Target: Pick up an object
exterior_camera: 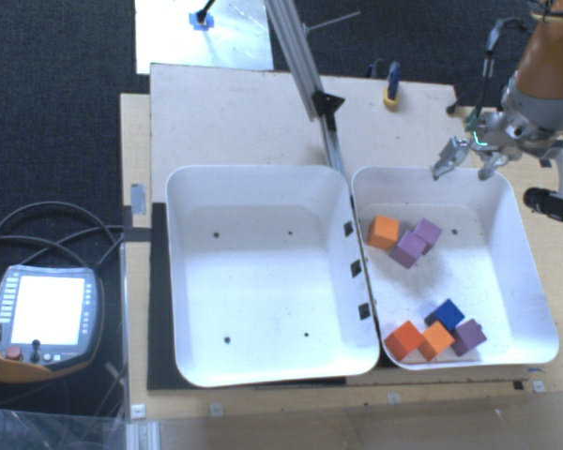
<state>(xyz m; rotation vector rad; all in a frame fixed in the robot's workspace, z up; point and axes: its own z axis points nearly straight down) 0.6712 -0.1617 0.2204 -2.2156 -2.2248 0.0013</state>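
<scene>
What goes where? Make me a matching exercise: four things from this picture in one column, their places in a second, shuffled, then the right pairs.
Things
1. blue block
2. pincer
3. pendant with a screen
4. yellow-and-blue clamp

Places
A. on the dark floor at the left of the bench
B. in the near cluster of blocks in the right bin
C. above the far rim of the right bin
D. on the board beyond the bins

Pairs: 1-B, 2-C, 3-A, 4-D
</scene>
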